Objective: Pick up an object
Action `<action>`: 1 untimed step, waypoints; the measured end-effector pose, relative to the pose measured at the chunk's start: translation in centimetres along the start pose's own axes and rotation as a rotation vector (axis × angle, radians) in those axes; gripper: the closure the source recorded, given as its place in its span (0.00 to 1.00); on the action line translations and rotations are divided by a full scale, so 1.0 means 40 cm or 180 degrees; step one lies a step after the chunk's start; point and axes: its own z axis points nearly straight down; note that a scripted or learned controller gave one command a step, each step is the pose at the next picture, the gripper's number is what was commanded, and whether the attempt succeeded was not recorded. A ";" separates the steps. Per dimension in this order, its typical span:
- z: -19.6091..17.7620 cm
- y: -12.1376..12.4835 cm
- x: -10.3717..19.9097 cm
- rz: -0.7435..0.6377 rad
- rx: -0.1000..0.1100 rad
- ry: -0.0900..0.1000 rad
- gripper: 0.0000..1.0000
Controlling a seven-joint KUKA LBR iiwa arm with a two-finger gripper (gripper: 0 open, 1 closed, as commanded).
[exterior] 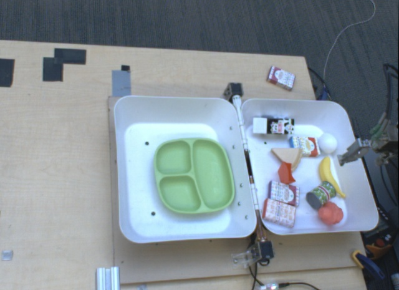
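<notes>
Tool (346,156) hovers at the right bin's (355,130) edge, beside the banana (330,176), likely lining up a pick; can't tell how its grip is set.

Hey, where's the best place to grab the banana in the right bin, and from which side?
Probably the banana's thick middle, coming straight down from above. It lies flat, running lengthwise from the white egg toward the red ball, so the fingers should close across its narrow width. The green can touches its lower end, so stay clear of that.

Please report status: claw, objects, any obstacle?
Claw at right bin's right rim, holding nothing. Objects untouched; banana and white egg nearest. Nothing blocks.
</notes>
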 end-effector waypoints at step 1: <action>0.397 -0.010 -0.025 0.0008 0.0017 0.0008 0.00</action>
